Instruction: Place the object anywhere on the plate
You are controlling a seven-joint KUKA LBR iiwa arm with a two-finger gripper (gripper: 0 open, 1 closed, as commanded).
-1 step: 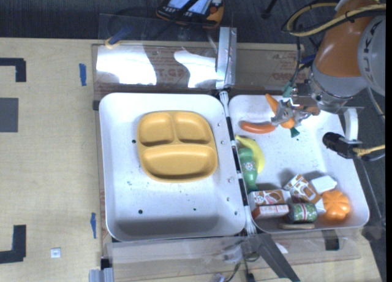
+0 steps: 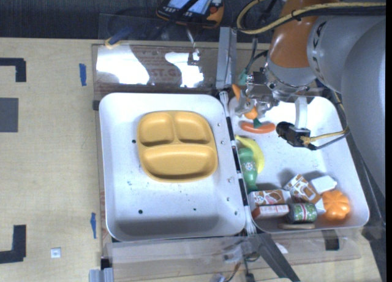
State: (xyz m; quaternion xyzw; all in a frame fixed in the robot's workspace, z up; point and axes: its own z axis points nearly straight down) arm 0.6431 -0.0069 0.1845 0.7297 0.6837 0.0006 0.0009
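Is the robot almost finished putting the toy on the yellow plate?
Not yet. The plate in the left bin has nothing on it. The gripper is over the right bin, near the carrot, but I can't tell if it has grabbed anything. The banana, the cans and the pumpkin lie in that bin. Picking up, carrying and dropping are all left.

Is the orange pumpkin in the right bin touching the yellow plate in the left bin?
Apart. The camera view shows the pumpkin in the right bin's near corner and the plate in the left bin, the bins' walls between them.
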